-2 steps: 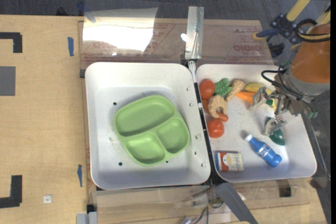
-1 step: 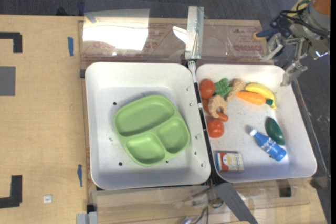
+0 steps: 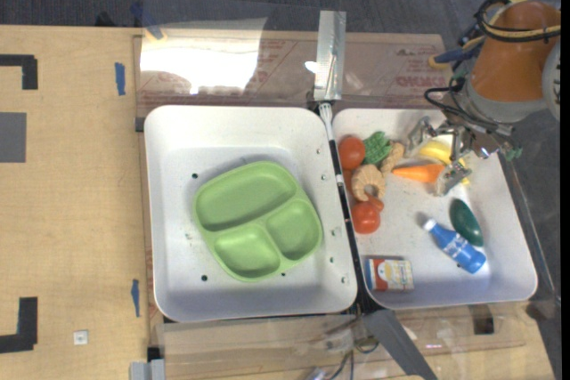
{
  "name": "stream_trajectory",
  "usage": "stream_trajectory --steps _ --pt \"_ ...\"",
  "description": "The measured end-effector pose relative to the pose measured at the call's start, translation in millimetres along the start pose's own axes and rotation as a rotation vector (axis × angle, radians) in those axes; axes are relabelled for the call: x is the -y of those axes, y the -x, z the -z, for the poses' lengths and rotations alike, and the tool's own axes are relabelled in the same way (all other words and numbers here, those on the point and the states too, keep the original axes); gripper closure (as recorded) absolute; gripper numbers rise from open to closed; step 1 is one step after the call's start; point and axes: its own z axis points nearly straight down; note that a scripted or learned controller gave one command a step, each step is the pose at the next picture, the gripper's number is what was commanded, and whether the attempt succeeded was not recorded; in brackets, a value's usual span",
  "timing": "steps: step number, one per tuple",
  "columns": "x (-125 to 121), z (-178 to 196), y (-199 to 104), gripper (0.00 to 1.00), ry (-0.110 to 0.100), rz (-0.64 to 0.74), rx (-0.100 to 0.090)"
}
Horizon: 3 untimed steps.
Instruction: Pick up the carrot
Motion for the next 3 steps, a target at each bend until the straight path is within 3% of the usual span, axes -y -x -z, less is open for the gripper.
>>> stream_trajectory --steps 1,2,3 --pt "-32 -5 -29 0.0 0.001 -0.22 -0.002" --pt "-95 -4 -49 0.0 0.002 -0.271 0.0" --pt "-74 -3 -118 0.0 -0.002 -0.406 0.001"
